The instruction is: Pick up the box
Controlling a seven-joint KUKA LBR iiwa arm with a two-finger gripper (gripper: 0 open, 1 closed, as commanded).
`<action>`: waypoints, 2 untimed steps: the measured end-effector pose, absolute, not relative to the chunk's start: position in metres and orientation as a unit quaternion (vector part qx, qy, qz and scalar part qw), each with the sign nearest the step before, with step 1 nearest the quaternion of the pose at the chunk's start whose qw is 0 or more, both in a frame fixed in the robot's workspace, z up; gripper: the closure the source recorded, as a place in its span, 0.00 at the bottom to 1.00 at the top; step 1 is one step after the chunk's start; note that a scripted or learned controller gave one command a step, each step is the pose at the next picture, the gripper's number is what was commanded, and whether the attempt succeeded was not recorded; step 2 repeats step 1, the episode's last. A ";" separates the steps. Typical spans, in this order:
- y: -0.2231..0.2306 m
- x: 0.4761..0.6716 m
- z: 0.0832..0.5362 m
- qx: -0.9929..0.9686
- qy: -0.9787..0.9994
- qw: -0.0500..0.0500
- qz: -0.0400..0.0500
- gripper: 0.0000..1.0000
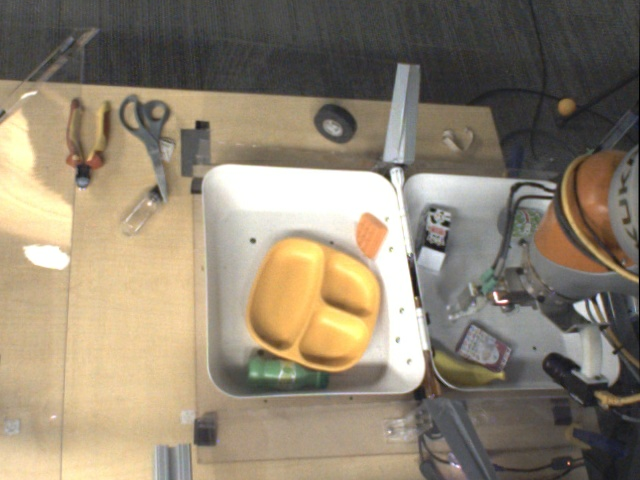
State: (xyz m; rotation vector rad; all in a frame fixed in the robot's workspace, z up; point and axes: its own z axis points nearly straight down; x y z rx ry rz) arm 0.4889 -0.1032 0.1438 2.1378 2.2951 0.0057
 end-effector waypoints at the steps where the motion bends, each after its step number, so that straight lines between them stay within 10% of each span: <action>1: -0.090 0.490 0.091 0.676 0.736 0.005 0.003 0.00; 2: -0.090 0.490 0.091 0.676 0.736 0.005 0.003 0.00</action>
